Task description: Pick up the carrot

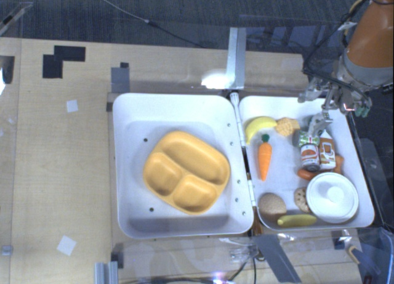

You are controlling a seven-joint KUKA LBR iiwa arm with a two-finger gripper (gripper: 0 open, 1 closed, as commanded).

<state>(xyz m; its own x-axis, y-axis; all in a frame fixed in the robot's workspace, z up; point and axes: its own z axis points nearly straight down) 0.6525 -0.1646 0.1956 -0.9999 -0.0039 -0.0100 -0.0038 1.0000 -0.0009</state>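
The carrot [264, 160] is orange with a green top. It lies lengthwise in the left part of the right bin [289, 105], tip toward the front, just below a yellow banana [259, 126]. My gripper [318, 122] hangs over the back right of that bin, right above two small cans [309, 153]. It is well to the right of the carrot and apart from it. The grey wrist and orange band [370, 33] rise behind it at the upper right.
Around the carrot lie a yellow cracker-like piece [285, 127], a brown round item [271, 203], a cookie [301, 198], a yellow-green fruit [297, 220] and a white bowl [333, 195]. The left bin [132, 130] holds a yellow divided plate [186, 171]. A metal divider [242, 153] separates the bins.
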